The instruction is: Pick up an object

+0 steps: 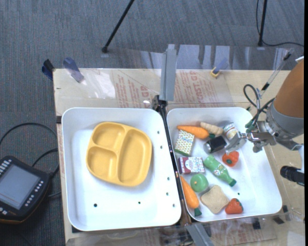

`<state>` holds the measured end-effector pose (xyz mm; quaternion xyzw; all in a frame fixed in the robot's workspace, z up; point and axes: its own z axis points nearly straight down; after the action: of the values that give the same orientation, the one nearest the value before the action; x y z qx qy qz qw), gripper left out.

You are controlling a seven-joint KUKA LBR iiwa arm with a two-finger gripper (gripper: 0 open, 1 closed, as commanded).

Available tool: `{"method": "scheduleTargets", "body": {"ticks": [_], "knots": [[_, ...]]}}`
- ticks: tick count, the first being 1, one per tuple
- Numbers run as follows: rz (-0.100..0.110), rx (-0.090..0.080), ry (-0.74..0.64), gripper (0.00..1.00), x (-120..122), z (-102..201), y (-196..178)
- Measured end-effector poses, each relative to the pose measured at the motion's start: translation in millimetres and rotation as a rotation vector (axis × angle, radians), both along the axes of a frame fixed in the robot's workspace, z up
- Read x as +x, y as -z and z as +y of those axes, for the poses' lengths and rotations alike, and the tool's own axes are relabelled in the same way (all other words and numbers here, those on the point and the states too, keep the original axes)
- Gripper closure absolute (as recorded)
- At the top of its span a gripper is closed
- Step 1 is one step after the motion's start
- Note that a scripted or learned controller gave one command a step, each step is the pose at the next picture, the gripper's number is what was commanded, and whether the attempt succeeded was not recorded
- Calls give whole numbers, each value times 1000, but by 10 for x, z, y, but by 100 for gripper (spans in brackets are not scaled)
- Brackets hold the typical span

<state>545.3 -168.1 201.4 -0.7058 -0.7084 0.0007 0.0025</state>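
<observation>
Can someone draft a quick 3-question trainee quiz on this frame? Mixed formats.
1. True or false: the yellow divided plate lies in the left bin.
2. Which item lies nearest the gripper? A) bread slice B) dark can C) green bottle
3. Fill in: an orange ___ lies along the right bin's left edge, beside the green apple.

Key: 1 true. 2 B. 3 carrot.
</observation>
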Motion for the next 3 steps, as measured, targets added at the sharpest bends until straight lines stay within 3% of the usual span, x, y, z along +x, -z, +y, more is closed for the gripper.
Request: {"method": "scheduleTargets", "body": {"ticks": [1,2,3], "knots": [[-17,-7,-52,0,329,139,895],[1,0,-47,0,199,-271,1155],[1,2,-41,100,195,-285,1060]]}}
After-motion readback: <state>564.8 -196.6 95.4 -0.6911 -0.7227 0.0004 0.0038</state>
